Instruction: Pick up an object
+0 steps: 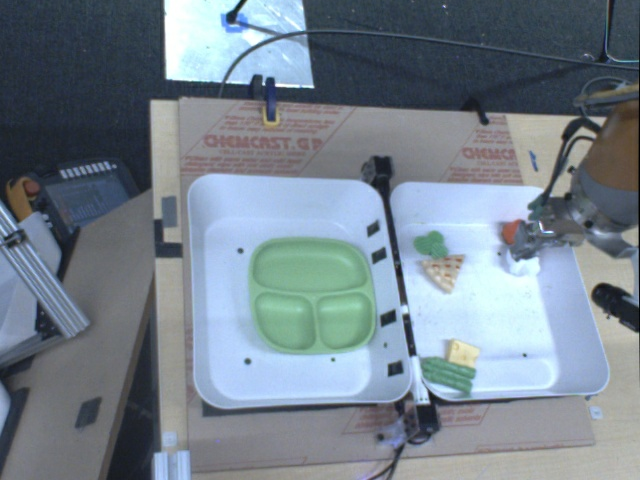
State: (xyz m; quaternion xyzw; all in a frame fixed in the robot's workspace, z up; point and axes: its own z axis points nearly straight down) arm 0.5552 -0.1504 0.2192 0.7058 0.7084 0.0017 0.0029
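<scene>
The grey arm with its orange band (612, 163) came in from three o'clock, and its two-finger gripper (524, 253) sat low over the upper right of the right-hand shallow white bin (575, 368), close to that bin's far rim. A small red-orange object (511, 232) lay just beside the gripper at its ten o'clock; whether the fingers were spread or closed could not be told, and nothing could be seen gripped between them. Towards nine o'clock from the gripper lay a small green leafy piece (430, 243) and, touching it at five o'clock, a tan waffle-patterned wedge (444, 271). Down at the bin's six o'clock corner a yellow cheese-like block (462, 352) rested against a bundle of green bean-like pods (447, 374), which pressed against the near rim. The bin's middle and right floor lay open. The left-hand white bin (215, 208) carried a pale green three-compartment plastic tray (311, 295), with open floor around it. The brown board under the bins (330, 133) read CHEMCAST GP in red, partly cut off on the right. The arm's upper part ran out of frame.
</scene>
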